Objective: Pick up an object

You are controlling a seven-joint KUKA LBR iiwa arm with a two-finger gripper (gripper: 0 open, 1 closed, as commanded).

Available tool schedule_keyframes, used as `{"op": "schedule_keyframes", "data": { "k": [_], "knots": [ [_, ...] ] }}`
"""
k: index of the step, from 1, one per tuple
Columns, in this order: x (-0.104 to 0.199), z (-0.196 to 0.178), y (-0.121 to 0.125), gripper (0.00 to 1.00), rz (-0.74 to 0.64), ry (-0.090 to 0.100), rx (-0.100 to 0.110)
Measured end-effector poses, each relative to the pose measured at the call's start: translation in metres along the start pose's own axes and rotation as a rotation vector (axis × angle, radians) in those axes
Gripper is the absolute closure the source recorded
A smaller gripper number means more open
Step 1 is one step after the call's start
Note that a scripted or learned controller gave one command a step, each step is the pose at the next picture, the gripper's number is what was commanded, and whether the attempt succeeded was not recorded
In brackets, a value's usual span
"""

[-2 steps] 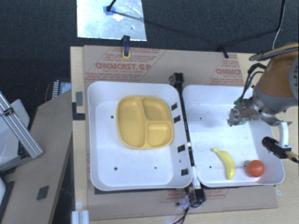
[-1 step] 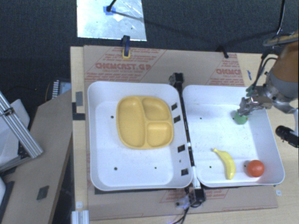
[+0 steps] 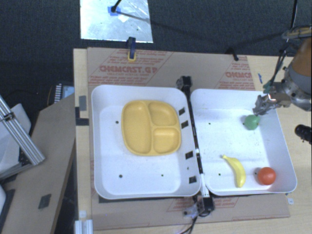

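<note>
In the right bin (image 3: 214,130) lie a small green round fruit (image 3: 251,123) near the far right, a yellow banana (image 3: 235,170) toward the front, and an orange-red round fruit (image 3: 266,176) at the front right corner. My gripper (image 3: 263,105) hangs just above and to the right of the green fruit, its tips close over the fruit's upper edge. Nothing shows between them.
The left bin (image 3: 105,145) holds a yellow divided plate (image 3: 150,127). A black strip with clips (image 3: 191,140) joins the two bins. The bench's cardboard sheet (image 3: 146,65) lies behind the bins, with a metal sheet (image 3: 116,13) further back.
</note>
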State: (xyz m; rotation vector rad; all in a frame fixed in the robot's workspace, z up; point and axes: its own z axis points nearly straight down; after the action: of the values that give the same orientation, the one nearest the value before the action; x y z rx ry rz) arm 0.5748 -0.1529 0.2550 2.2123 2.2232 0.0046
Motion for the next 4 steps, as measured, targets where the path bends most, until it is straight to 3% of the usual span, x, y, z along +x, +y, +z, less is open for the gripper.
{"op": "schedule_keyframes", "data": {
  "k": [2,4],
  "knots": [
    [0.094,0.019,0.018,1.0,-0.004,0.003,0.004],
    [0.206,0.01,0.031,1.0,-0.005,0.004,0.003]
  ]
}}
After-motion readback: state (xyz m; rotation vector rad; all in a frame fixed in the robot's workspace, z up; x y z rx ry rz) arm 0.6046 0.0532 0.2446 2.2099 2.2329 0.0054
